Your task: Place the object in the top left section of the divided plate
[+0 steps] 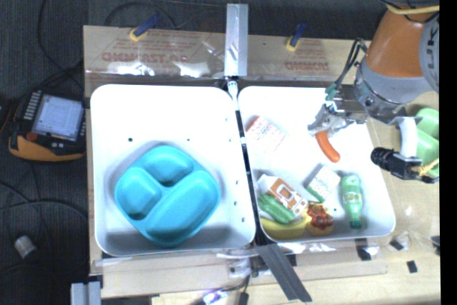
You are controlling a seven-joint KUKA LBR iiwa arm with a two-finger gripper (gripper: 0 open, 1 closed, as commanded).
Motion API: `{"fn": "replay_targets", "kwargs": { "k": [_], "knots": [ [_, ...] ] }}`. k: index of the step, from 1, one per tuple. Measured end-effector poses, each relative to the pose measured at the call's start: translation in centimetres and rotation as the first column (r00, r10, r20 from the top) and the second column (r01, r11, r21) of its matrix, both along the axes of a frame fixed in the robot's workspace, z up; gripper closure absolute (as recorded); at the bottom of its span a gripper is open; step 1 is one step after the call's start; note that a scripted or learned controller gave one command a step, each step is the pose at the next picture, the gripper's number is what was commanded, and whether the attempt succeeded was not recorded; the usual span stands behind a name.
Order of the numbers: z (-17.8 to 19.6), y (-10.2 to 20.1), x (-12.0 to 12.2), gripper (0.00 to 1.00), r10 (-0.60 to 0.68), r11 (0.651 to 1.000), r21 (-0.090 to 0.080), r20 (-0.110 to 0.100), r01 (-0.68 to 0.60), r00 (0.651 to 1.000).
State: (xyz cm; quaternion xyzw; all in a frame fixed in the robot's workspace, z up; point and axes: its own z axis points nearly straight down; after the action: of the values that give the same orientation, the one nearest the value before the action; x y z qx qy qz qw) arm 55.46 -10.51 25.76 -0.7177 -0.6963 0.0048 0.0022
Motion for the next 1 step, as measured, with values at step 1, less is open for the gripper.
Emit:
{"fn": "replay_targets", "kwargs": {
  "k": [1],
  "knots": [
    [-13.15,-1.5,-4.31,1.0,0.049,0.999,0.007,-0.002,-0.049,0.999]
  ]
}}
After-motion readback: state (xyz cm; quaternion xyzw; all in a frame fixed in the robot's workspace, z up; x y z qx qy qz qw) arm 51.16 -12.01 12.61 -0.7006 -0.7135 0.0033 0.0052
